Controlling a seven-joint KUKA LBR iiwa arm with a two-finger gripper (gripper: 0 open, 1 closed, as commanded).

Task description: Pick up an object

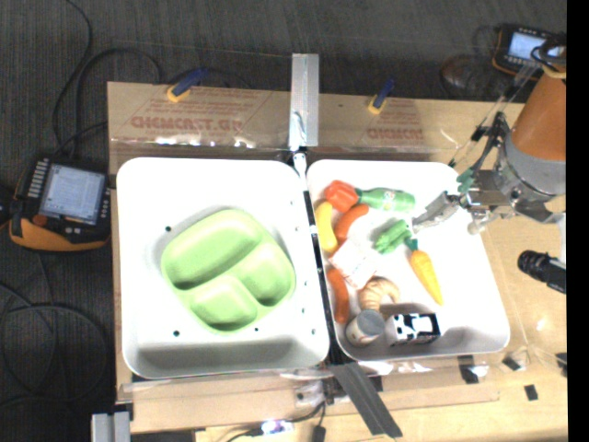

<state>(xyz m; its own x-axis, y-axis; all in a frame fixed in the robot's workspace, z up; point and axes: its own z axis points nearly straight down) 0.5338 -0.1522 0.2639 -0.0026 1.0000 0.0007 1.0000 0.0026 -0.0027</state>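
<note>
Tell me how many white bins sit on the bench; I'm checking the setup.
2. The left bin holds a green divided tray; the right bin holds the toy food pile, with the gripper above it.

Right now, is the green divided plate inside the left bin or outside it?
Inside. The green divided plate lies flat on the floor of the left bin, enclosed by its white walls.

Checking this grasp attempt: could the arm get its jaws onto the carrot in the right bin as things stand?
Probably yes. The carrot lies on bare bin floor in the right bin, apart from the toy pile, uncovered. The gripper is above it, beside the green toy.
</note>
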